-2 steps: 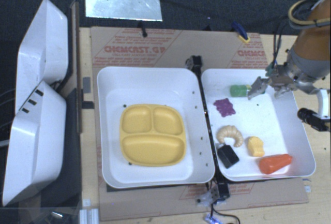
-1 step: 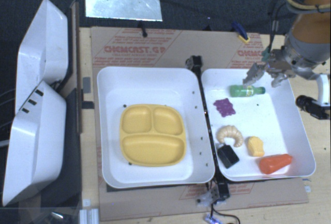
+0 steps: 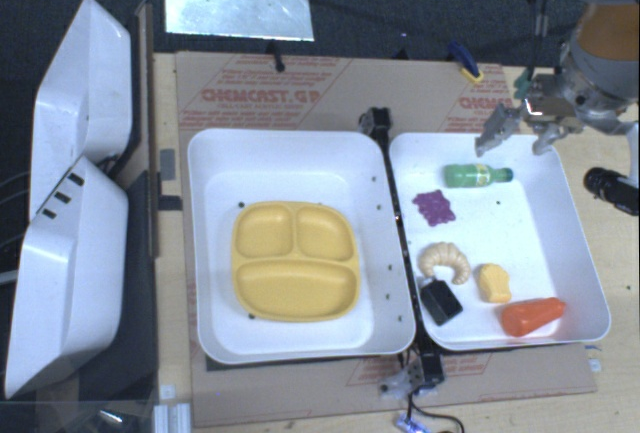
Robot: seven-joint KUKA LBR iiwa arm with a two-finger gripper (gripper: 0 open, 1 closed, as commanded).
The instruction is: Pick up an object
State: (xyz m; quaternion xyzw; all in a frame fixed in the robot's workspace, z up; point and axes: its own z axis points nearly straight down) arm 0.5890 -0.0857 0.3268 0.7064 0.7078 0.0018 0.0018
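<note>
Hovering over the right bin's far edge, my end effector seems spread and empty; green bottle lies just beneath, purple piece and croissant beside.

One fixed camera looks down slantwise on both white bins

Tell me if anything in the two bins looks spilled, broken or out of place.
Nothing stands out. The yellow plate sits flat in the left bin. In the right bin the green bottle lies on its side, with the grapes, croissant, black block, yellow piece and carrot lying apart, undamaged.
</note>
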